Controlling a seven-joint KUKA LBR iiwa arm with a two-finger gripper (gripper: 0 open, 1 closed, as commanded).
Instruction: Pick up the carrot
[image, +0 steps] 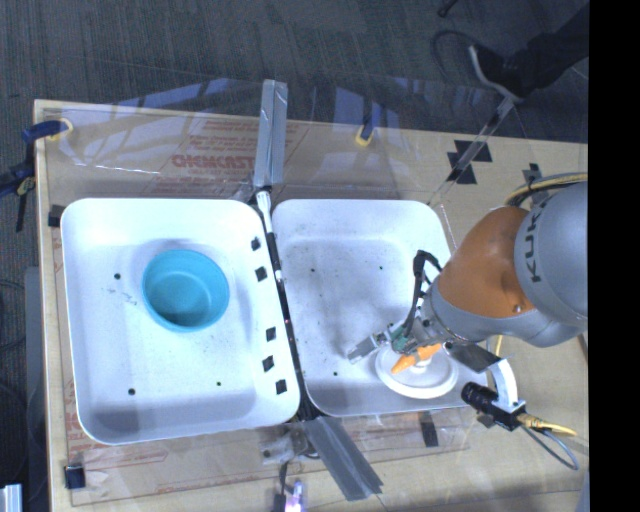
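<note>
Your arm comes in from the right, its grey body and orange band bent low over the near right corner of the right bin. The wrist points down and to the left, so the gripper sits just above the bin floor at the left edge of a small white plate. You cannot tell from this angle whether the jaws are spread or pressed together; the wrist and some dark cabling cover most of them. The carrot is small and orange, with a bit of green at its left end by the gripper. It lies slanted on the white plate, right under the wrist and touching or nearly touching the gripper tip. Whether it is actually between the jaws you cannot see. In the left bin a blue bowl stands upright, well apart from the arm, and both bins rest side by side on the worktop.
</note>
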